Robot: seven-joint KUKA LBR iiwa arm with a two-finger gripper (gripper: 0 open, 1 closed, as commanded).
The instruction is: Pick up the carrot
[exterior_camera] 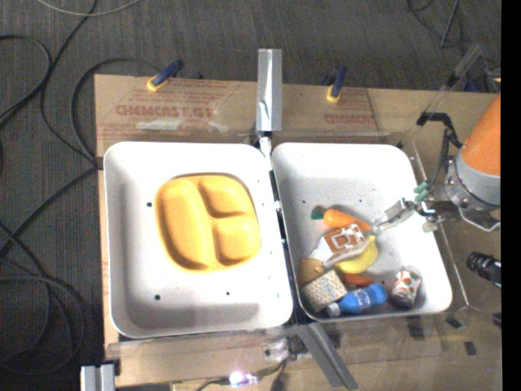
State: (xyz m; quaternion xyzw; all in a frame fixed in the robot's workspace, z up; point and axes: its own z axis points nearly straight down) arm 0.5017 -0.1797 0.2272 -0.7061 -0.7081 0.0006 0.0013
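The carrot (343, 217) is orange with a green top and lies in the right bin (342, 165), at the upper edge of a pile of toy food. My gripper (396, 213) hangs low over the right bin, just right of the carrot's tip, with its slim metal end pointing left towards it. A small gap separates it from the carrot, and nothing shows in its grasp. The arm's orange band (488, 145) is at the right edge of the view.
Below the carrot lie an orange-and-white box (343, 239), a banana (364, 257), a tan box (323, 285), a blue bottle (358, 300) and a red-and-white can (404, 287). A yellow divided plate (210, 221) sits in the left bin (130, 243).
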